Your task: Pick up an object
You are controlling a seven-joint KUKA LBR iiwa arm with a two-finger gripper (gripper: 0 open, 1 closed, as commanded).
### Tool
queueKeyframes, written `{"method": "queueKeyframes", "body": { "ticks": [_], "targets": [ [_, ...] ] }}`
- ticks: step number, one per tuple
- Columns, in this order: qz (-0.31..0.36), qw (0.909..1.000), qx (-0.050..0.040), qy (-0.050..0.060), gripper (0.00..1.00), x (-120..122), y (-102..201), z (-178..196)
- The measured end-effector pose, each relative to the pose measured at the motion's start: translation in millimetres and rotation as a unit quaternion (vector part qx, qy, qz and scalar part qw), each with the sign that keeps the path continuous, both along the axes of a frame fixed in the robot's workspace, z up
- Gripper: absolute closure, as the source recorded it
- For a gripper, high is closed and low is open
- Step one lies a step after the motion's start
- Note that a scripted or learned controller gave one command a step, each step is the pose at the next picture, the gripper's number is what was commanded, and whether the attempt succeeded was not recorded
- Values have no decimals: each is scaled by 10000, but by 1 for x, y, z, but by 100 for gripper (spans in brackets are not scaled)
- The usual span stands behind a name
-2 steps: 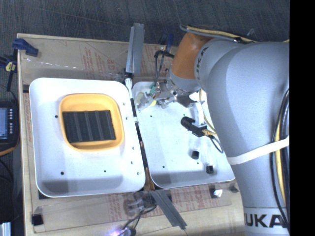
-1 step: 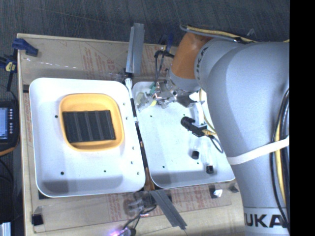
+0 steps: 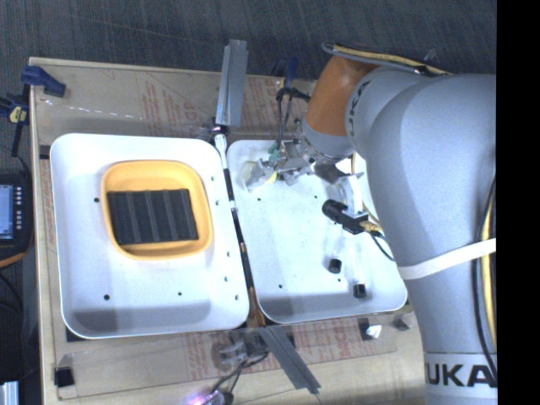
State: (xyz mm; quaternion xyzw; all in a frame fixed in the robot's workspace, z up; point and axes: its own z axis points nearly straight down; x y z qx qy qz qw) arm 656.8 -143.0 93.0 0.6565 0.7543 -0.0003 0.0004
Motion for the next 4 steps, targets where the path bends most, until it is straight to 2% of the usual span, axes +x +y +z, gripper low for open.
{"method": "queueKeyframes", "body": {
  "ticks": [1,2,3,4],
  "targets": [
    [257,9996,-76,13,0,-2,34,1],
    [284,9996,-49,74,100,-4,36,9],
    [393,9992,6,2,100,0,21,68],
    [-149,9999,2,5,100,-55,5,150]
  ]
}}
